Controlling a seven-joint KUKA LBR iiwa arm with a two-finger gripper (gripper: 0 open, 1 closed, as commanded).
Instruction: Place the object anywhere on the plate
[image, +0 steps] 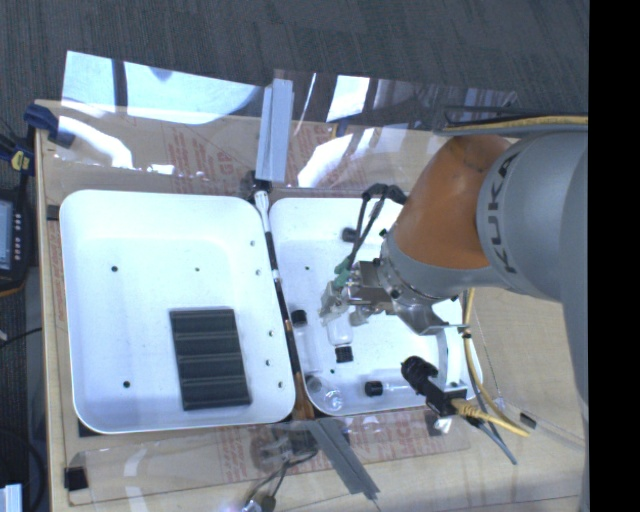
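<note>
Grey-and-orange arm hovers over the right-hand shallow white bin; I cannot tell the two-finger gripper's opening. Small black block just beside it looks light and stiff, so pinch across its sides.

Two bins sit side by side on the bench — the left bin and the right bin touching along their shared edge. A ridged plate lies in the left bin, toward its near side and closer to the shared edge. The arm reaches in from the right over the right bin, its gripper above that bin's middle — well apart from the plate.
</note>
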